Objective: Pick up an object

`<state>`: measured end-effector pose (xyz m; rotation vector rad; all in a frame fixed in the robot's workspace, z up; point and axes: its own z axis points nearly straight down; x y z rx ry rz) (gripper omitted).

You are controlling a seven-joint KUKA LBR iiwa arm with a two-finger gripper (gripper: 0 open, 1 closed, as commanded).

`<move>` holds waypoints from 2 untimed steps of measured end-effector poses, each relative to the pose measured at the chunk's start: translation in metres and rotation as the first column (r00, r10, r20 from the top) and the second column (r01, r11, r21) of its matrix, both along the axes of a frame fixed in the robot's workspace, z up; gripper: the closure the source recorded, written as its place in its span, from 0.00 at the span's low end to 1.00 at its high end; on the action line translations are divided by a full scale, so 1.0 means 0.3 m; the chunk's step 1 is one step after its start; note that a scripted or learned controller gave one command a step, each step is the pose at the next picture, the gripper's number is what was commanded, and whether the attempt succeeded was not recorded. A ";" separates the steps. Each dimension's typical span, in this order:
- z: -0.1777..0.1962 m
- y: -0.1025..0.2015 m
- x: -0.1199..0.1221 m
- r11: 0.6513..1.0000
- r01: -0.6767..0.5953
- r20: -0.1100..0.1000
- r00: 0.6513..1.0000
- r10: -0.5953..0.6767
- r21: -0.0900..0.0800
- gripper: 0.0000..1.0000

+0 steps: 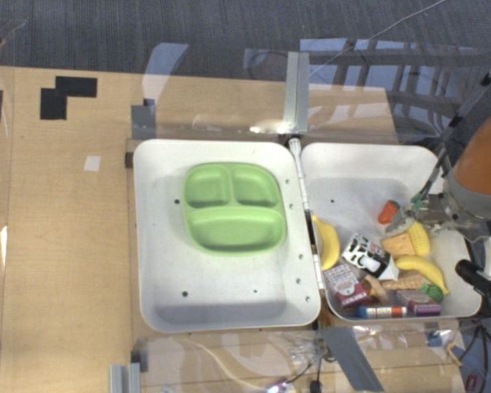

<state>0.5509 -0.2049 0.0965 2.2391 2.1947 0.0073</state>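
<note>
Camera view | jaws (412,212) partly hidden | right bin (352,166) clutter indistinct

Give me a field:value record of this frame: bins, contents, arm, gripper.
left bin: holds a green divided plate
right bin: objects heaped in its near right part
items seen: banana by the divider, second banana, corn cob, small orange piece, black-and-white carton, markers
arm: at the right bin's right edge
gripper: above the heap, beside the corn cob; finger state unclear
</note>
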 end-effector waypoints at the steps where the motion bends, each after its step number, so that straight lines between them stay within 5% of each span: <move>1: -0.016 0.061 0.039 0.933 -0.360 0.006 0.933 0.360 -0.009 0.00; 2: 0.025 0.067 0.048 0.933 -0.359 0.014 0.933 0.359 -0.009 1.00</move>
